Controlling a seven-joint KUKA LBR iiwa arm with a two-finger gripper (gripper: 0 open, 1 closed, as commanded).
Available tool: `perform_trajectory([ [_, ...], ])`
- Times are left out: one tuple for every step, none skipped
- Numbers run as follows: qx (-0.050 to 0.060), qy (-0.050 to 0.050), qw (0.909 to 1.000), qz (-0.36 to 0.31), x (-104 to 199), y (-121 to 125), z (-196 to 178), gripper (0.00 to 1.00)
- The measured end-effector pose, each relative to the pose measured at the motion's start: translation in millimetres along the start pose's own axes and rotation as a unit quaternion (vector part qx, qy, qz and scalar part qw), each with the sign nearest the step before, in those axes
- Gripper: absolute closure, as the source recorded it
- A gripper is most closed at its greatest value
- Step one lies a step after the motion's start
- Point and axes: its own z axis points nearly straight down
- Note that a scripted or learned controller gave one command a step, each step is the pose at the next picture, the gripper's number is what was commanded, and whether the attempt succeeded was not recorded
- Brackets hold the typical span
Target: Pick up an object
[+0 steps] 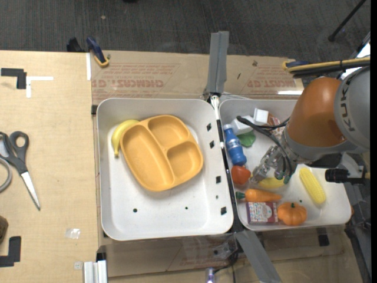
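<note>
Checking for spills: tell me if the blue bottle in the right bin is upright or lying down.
Lying down. The blue bottle rests on its side along the right bin's left wall, white cap toward the far end, beside the tomato.

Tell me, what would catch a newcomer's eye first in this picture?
Probably the big orange divided plate lying in the left bin, with a yellow banana tucked against its left edge. Next comes the grey arm with its orange band, reaching in from the right, its claw down among the toy food in the right bin: a blue bottle, a tomato, a carrot, a corn cob and a small pumpkin.
</note>
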Motion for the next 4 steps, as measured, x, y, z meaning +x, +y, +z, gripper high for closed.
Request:
perform_trajectory([
  [0.001,0.001,0.9961,0.088,22.9,104.7,-98.8,1.0],
  [0.001,0.0,0.9845,0.175,-29.5,74.2,-130.8,1.0],
  [0.001,0.0,0.9825,0.187,-94.5,37.1,-116.8,1.0],
  [0.002,0.002,0.9629,0.27,7.1,-1.6,-98.2,1.0],
])
